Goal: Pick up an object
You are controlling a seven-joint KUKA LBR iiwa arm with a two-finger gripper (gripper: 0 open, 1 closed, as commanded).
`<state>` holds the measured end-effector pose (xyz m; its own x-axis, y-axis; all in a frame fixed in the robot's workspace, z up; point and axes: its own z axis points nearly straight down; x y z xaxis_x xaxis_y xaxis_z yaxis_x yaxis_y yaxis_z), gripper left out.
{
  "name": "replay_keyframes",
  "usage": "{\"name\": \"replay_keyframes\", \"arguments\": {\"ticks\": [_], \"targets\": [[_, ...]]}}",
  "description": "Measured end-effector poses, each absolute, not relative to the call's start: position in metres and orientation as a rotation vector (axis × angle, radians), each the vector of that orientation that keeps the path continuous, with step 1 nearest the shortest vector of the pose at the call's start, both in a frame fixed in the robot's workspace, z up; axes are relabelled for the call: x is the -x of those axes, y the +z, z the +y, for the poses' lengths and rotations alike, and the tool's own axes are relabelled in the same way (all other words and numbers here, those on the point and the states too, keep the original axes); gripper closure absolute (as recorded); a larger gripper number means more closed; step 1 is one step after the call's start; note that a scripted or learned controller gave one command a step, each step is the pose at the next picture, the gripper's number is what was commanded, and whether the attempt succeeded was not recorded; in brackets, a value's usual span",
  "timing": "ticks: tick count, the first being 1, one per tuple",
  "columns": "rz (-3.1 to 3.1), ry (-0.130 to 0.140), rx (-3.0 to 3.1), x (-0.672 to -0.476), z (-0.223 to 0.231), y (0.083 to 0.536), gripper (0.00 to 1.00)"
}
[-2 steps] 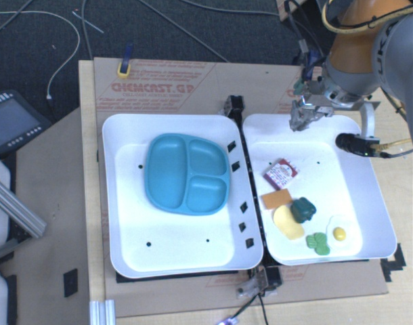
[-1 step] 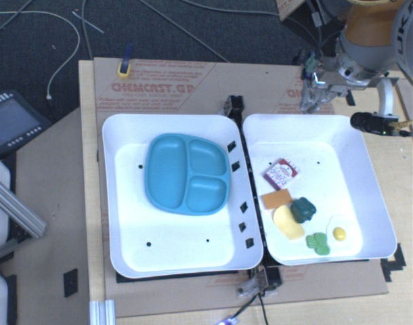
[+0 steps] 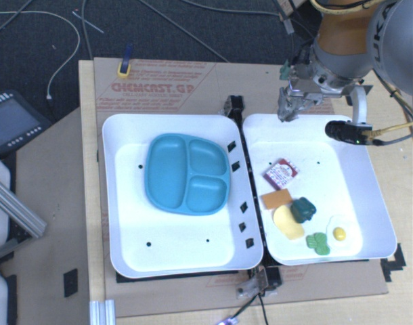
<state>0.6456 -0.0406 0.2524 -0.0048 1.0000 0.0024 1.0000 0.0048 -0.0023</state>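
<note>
The right bin (image 3: 355,175) holds several small items: a maroon and white packet (image 3: 280,174), an orange block (image 3: 276,198), a pale yellow piece (image 3: 288,221), a dark teal lump (image 3: 302,210), a green piece (image 3: 319,243) and a small yellow ball (image 3: 339,233). My gripper (image 3: 288,112) hangs over the back left corner of that bin, well above the items. Nothing shows between its fingers.
A blue divided plate (image 3: 187,174) lies in the left bin (image 3: 125,202). A black divider with clips (image 3: 244,181) separates the two bins. Cardboard (image 3: 166,83) lies under both. Cables run across the dark floor at the back.
</note>
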Motion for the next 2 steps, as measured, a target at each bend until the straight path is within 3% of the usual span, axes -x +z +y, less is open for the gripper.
{"name": "replay_keyframes", "arguments": {"ticks": [2], "targets": [[-2.222,0.004,2.213,-0.584,0.049,0.24,1.0]]}}
